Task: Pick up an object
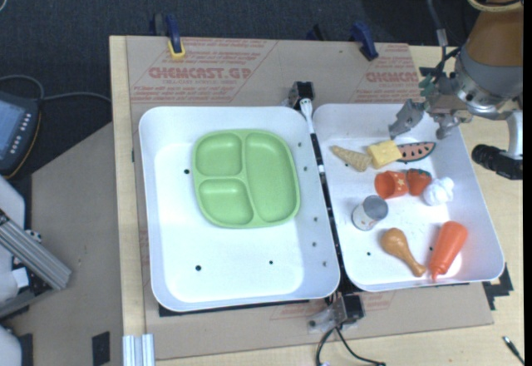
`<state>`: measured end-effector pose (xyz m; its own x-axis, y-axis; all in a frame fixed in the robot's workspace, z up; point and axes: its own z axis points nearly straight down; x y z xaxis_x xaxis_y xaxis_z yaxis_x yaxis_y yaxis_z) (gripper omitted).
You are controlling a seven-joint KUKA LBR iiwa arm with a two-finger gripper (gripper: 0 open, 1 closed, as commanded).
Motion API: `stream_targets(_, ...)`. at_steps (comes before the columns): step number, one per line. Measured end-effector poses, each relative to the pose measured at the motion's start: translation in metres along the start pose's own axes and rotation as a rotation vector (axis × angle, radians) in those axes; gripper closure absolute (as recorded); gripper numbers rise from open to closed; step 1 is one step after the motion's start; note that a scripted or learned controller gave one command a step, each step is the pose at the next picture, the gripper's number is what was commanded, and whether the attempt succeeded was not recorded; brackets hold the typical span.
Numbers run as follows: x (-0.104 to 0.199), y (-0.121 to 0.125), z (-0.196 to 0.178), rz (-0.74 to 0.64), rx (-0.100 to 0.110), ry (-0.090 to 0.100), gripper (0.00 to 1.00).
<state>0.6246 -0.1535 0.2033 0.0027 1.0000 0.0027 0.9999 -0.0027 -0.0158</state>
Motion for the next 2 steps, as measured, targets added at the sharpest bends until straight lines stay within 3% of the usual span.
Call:
stream_targets(1, 0.0, 0.003, -0.009, -0.003, -0.015, -0.003, 0.0)
stream_targets(2, -0.008, -0.001, 0.047, -0.002, -0.01, -0.001, 0.0)
